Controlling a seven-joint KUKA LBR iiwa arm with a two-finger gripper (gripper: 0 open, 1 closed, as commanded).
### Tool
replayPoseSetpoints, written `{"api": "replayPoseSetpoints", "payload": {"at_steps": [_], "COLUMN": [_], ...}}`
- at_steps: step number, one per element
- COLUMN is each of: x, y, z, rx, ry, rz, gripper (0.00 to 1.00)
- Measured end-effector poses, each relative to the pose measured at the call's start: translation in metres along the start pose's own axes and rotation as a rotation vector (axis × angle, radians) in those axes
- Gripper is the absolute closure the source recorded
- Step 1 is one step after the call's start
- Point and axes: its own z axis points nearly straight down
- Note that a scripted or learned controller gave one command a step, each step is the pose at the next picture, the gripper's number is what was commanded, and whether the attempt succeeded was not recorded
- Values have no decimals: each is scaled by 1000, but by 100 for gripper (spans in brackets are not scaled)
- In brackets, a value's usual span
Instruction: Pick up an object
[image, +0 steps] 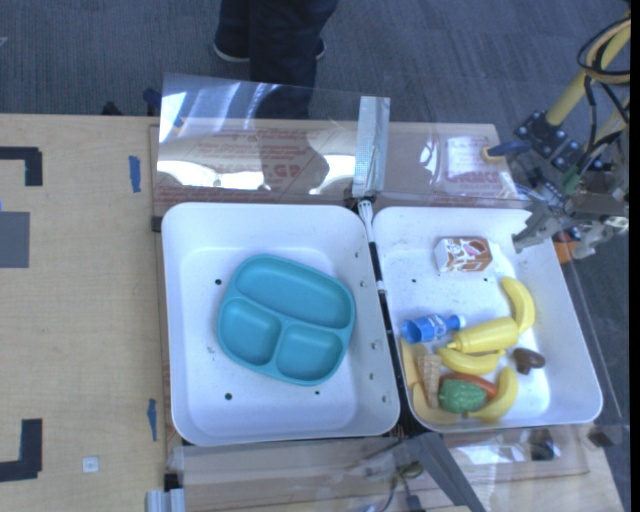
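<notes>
Approach step, by the look of it; nothing lifted yet.

Upper right of frame: gripper (548, 226) at the far right edge of the right bin (580, 400), amid cables. Open or closed: cannot tell at this angle. Nothing seen in its grasp.

Centre-left: left bin (190, 400) with a teal divided plate (285, 320) lying flat in its middle.

Right bin, upper part: small brown-and-white carton (463, 254), alone, nearest the gripper.

Right bin, lower part: crowded pile. Blue bottle (432, 327) on its side, touching a long banana (495, 330); second banana (506, 394) curled round a green vegetable (460, 396); small brown piece (528, 358) just beside them.

Next move, as judged: travel left and down over one item, then a straight descent. Carton likely the easiest pick, standing apart from the rest. Pile riskier: neighbours touching, curved skins prone to slip or nudge aside.
</notes>
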Motion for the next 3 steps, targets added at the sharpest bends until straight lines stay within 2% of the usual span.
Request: {"api": "replayPoseSetpoints", "payload": {"at_steps": [1, 2, 3], "x": [-50, -44, -46], "y": [-5, -3, -4], "z": [158, 204, 195], "rx": [5, -14, -14], "ry": [0, 10, 4], "rz": [89, 96, 98], "gripper": [0, 0, 100]}}
